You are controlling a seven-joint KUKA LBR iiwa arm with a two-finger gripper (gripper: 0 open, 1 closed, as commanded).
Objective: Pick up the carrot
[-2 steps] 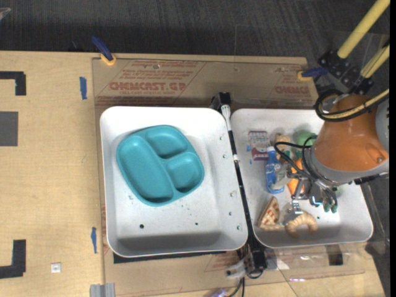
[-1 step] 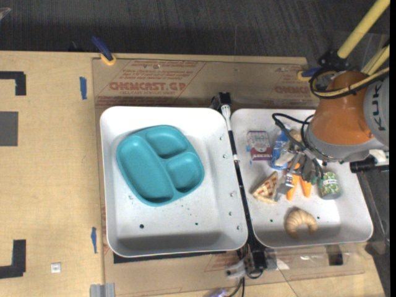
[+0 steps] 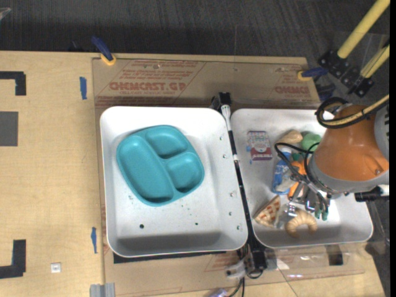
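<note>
Two white bins sit on the tabletop; the carrot point(image 3: 299, 163), a small orange sliver, lies in the right bin point(image 3: 359, 228) beside the gripper point(image 3: 307, 198), whose opening I cannot tell. Descend squarely over its smooth tapered body, avoiding the croissant point(image 3: 301, 223) and pizza slice point(image 3: 268, 213).

**Faint red print on the cardboard**

The cardboard sheet point(image 3: 198, 79) under the bins carries red printing along its far edge. Its larger line looks like "CHEMCAST", though blurred; the smaller lines cannot be read. A small packet point(image 3: 258, 146) bears an illegible label.
</note>
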